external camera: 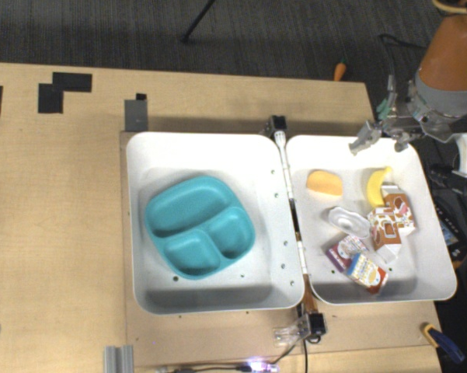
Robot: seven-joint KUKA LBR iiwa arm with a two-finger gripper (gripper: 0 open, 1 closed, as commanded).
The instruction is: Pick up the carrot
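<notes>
The carrot, a stubby orange-yellow piece, lies in the far left part of the right bin. My gripper hangs over that bin's far rim, up and to the right of the carrot and apart from it. Its fingers are spread open and hold nothing. The orange-banded wrist rises behind it at the right edge of the view.
A yellow banana stands just right of the carrot. A clear plastic item and several snack packets lie nearer the front. The left bin holds a teal divided plate.
</notes>
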